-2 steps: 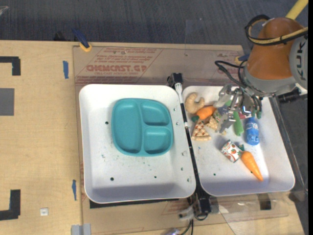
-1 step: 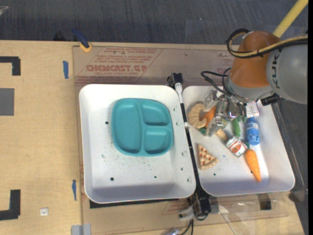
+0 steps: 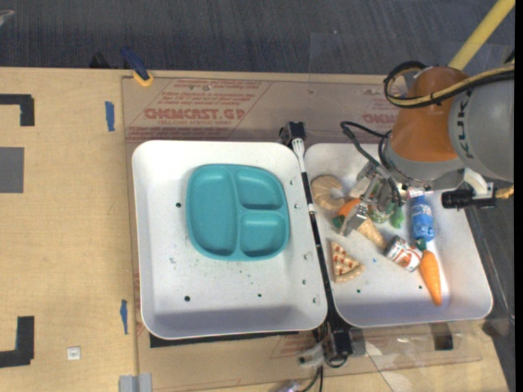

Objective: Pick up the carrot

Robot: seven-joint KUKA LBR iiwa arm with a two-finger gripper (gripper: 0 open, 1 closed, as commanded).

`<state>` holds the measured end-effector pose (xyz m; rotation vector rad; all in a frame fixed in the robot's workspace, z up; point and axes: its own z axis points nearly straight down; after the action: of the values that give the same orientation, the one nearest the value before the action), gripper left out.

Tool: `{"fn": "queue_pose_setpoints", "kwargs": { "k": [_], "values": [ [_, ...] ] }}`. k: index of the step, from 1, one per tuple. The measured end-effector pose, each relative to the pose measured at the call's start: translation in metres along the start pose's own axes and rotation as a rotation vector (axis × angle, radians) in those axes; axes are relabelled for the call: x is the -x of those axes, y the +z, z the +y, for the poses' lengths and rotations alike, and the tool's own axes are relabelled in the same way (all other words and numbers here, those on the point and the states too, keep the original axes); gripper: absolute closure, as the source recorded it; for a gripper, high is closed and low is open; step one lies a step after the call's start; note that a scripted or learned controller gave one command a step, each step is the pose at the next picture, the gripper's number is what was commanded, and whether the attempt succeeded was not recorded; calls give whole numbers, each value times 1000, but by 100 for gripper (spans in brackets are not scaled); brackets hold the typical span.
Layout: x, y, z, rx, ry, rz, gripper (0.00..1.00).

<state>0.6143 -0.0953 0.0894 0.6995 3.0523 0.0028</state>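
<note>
Orange carrot lies lower right in the right bin. Gripper hovers upper left of it (grip state unclear). Best approach: straddle carrot's middle.

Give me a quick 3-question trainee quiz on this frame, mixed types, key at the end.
1. True or false: the carrot lies in the right bin.
2. What sits in the left bin? A) a teal divided plate B) a blue bottle C) a pizza slice
3. Fill in: the hand is over the ___ bin, up and left of the carrot.

Key: 1 true; 2 A, the plate; 3 right.
</note>
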Motion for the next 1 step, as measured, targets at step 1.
{"fn": "queue_pose_setpoints", "kwargs": {
  "k": [1],
  "values": [
    [-23, -1, -10, 0, 372, -3, 0]
  ]
}}
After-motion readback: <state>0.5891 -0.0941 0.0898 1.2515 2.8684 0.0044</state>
